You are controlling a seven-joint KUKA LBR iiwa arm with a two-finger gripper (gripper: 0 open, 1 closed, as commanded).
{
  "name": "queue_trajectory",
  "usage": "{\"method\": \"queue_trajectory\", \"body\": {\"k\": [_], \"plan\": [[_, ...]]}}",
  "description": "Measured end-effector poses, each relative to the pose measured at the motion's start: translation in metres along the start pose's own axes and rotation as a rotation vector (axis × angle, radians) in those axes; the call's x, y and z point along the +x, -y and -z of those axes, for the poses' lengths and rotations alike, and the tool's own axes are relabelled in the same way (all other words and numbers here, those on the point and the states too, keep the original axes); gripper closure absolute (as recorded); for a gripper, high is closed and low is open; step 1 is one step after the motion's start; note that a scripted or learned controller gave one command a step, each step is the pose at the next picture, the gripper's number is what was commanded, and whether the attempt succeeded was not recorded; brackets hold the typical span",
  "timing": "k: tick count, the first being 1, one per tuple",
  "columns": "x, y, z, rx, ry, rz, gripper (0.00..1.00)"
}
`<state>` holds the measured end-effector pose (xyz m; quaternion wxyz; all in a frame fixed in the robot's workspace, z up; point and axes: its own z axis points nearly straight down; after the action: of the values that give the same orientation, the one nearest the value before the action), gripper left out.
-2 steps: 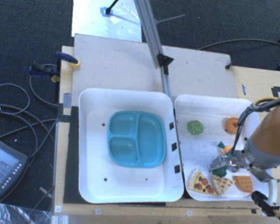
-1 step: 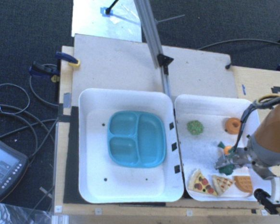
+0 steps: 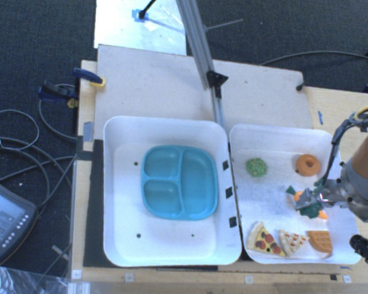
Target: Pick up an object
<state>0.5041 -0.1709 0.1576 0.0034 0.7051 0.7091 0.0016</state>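
In the right bin (image 3: 280, 139), my gripper (image 3: 311, 205) is low over a small orange carrot toy (image 3: 299, 197) with a green top. The carrot's orange ends show on both sides of the gripper, whose body hides its middle. The arm comes in from the right edge. Near the bin's back lie an orange donut (image 3: 307, 164) and a green broccoli piece (image 3: 256, 166). Along its front lie a pizza slice (image 3: 264, 238), a pale wedge slice (image 3: 292, 242) and a brown waffle piece (image 3: 320, 241).
The left bin (image 3: 120, 189) holds a blue divided plate (image 3: 180, 181). A slanted metal pole (image 3: 201, 46) crosses above the bench toward the bins' shared wall. Cables and a pendant (image 3: 1, 217) lie on the floor at left.
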Motion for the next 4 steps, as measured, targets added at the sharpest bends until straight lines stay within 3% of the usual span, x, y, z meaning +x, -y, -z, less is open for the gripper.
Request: {"method": "queue_trajectory", "body": {"k": [1,2,4], "plan": [[0.004,0.003,0.061,-0.001,0.0,0.001,1.0],[0.003,0.002,0.056,0.004,-0.001,0.0,1.0],[0.108,-0.033,0.055,0.006,-0.005,0.005,1.0]]}}
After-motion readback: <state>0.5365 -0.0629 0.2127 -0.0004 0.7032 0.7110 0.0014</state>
